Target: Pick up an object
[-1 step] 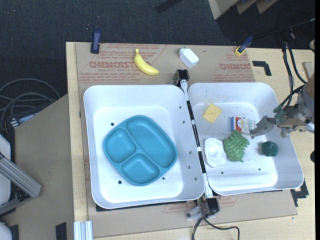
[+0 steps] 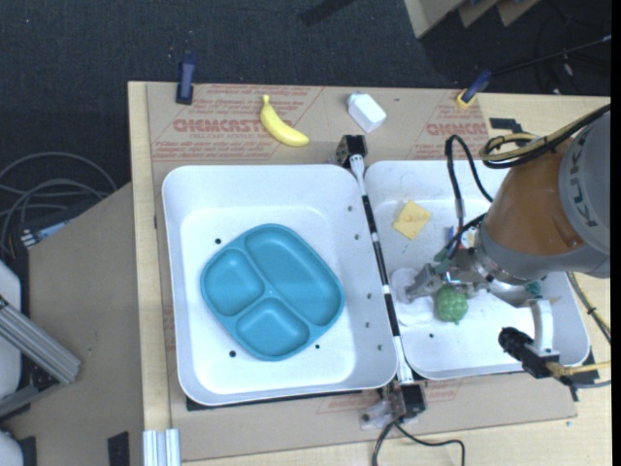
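I have the grey arm's two-finger gripper [image 2: 441, 284] low in the right-hand shallow white bin [image 2: 572, 343], right beside a small knobbly green object [image 2: 451, 305] that looks like a toy vegetable. From this slant I cannot tell how the tool is set or whether it has anything — the wrist hides too much. The green piece lies on the bin floor near the middle, just below the tool; a flat yellow wedge-like piece [image 2: 411, 219] sits well apart toward the far wall.

To do this grasp well, I judge the tool should centre over the green lump, straddle it squarely and close before any lift; its bumpy round form may roll out sideways.

The left white bin [image 2: 184, 260] holds a blue three-compartment plastic tray [image 2: 272, 291]. Both bins rest on a cardboard-covered bench [image 2: 223, 115], where a yellow toy banana [image 2: 281, 124] and a small white block [image 2: 367, 113] lie beyond the bins — dark carpet surrounds it all.
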`<state>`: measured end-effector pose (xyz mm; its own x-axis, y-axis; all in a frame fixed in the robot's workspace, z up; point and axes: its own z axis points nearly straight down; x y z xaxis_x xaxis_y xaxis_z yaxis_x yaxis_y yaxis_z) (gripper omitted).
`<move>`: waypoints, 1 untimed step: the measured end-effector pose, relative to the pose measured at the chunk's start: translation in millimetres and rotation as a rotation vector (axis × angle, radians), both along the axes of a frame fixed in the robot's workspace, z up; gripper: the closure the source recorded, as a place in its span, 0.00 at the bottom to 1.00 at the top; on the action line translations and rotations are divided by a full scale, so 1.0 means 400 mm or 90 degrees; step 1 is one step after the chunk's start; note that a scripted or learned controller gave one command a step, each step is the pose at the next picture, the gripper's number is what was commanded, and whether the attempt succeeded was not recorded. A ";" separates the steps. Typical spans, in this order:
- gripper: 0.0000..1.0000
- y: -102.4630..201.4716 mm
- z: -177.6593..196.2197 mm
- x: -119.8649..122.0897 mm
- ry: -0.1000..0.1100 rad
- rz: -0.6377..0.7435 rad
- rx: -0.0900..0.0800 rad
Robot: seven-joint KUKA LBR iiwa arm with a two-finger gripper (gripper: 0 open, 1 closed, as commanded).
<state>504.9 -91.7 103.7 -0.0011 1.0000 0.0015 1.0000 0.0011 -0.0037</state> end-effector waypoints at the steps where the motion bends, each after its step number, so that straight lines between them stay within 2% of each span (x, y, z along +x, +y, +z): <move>1: 0.00 -0.001 -0.044 -0.005 -0.004 -0.002 -0.001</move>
<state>502.9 -92.2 86.0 0.0013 1.0000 -0.0004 1.0000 -0.0013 0.0027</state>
